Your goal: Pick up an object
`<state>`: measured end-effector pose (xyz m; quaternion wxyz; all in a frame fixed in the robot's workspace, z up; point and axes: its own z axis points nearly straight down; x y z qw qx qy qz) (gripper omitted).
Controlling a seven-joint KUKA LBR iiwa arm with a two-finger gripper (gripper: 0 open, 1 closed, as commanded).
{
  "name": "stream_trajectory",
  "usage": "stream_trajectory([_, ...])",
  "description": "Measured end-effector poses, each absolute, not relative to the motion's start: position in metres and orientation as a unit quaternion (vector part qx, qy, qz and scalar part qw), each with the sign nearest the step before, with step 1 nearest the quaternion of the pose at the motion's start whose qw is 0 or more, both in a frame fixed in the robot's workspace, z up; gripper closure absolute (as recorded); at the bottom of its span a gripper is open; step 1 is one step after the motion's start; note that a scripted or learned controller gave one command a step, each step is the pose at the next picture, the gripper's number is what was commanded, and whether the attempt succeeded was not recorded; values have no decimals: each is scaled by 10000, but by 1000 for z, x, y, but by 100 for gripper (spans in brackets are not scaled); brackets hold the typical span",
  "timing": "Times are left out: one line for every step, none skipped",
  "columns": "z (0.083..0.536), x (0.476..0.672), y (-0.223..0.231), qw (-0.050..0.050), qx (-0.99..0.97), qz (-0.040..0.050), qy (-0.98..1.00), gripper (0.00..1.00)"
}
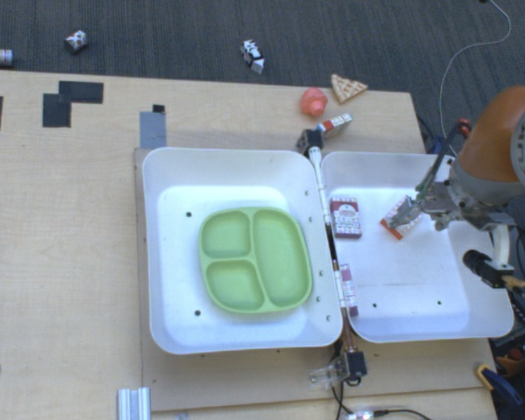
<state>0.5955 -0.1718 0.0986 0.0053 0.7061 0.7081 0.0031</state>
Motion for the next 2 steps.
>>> stream_trajectory([110, 597, -170, 59, 7055, 57, 7087, 100])
stream_trajectory([211, 667, -206, 38, 7053, 22, 7089, 100])
